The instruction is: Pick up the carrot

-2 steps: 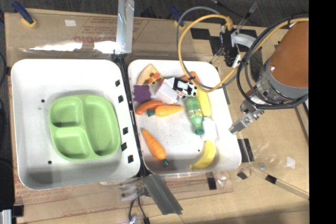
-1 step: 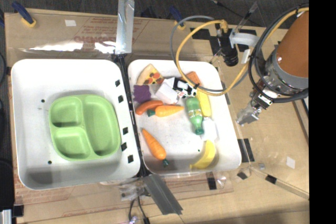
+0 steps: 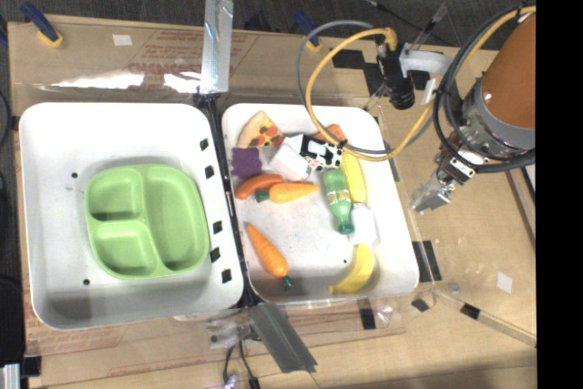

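Note:
An orange carrot [image 3: 267, 250] with a small green end lies at a slant near the front left of the right bin [image 3: 398, 196]. Two more orange, carrot-like pieces [image 3: 291, 192] lie side by side in the middle of that bin, just behind it. My gripper [image 3: 432, 195] hangs outside the right bin, over the bare bench to the right of its right wall. It is well apart from the carrot and nothing shows in it.
The right bin also holds a pizza slice [image 3: 260, 132], a purple piece [image 3: 245, 163], a green bottle [image 3: 338, 199], two bananas [image 3: 357, 270], and a white and black item [image 3: 310, 154]. A green divided plate [image 3: 146, 220] sits in the left bin [image 3: 36, 196]. A yellow cable [image 3: 314, 87] loops over the right bin's back edge.

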{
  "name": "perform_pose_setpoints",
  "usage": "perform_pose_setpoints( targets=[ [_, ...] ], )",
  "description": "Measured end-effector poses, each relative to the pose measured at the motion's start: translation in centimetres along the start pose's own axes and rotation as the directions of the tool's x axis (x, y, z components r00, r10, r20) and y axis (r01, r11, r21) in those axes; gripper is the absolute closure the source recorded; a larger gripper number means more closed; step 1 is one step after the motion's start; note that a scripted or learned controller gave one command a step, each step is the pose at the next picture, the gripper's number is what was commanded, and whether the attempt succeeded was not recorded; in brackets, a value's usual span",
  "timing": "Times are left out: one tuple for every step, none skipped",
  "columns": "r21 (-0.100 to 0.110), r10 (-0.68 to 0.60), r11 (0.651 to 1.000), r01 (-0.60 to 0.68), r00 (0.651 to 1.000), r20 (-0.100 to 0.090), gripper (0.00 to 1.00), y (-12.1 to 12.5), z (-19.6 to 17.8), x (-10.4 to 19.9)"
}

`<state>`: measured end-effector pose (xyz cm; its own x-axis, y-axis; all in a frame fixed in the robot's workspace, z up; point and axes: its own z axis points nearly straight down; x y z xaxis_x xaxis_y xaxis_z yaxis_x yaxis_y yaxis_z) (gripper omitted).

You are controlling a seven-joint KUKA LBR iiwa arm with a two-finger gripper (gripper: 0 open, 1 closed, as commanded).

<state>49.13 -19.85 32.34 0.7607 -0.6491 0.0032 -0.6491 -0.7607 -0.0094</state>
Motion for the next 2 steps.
perform_pose_setpoints(
  targets=[
    [-0.004,-0.136,0.991,0.136,0.991,0.001,1.00,-0.3,-2.1,1.1],
    [-0.003,-0.358,0.934,0.358,0.934,0.004,1.00,0.8,3.8,0.6]
  ],
)
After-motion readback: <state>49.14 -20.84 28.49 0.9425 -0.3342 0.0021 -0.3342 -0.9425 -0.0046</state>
